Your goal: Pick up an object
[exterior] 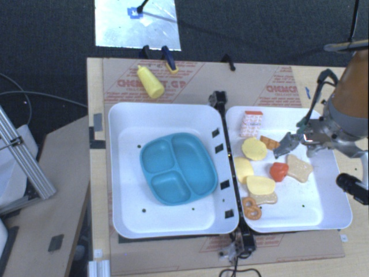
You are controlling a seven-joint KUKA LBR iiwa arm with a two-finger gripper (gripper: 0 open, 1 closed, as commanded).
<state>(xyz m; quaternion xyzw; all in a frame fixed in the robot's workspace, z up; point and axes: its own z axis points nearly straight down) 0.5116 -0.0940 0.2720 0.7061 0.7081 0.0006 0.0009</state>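
Toy food pieces are lying clustered in the right bin (328, 212); the gripper (286, 145) is hovering just above the red tomato (278, 171), fingers apart, holding nothing. Approach is underway; next, lowering onto the tomato and closing is probably required.

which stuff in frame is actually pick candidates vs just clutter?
In play, right bin:
gripper
red tomato
toast slice
yellow pieces
pretzel
pink-white carton

Lying about:
blue divided tray in left bin
yellow bottle on the bench
foil sheet
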